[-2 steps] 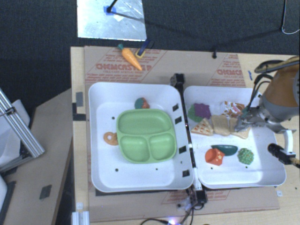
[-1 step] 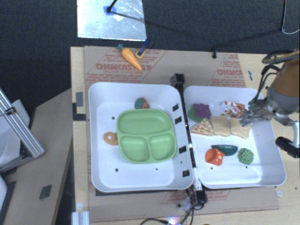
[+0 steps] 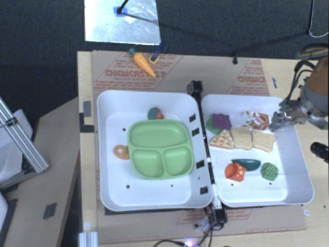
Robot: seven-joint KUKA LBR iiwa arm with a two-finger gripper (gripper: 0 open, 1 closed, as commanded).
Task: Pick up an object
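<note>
approach step: gripper [image 3: 278, 120] at right bin [image 3: 298, 163] rim, grasp state unclear; next, descend onto bread slice [image 3: 263, 141].

Single fixed camera above bench [image 3: 169, 66], slanted down, both bins [image 3: 110, 138] framed.

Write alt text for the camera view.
A grey robot arm's claw hovers at the right bin's upper right edge, near toy foods including bread slices and broccoli. The left bin holds a green divided plate.
</note>
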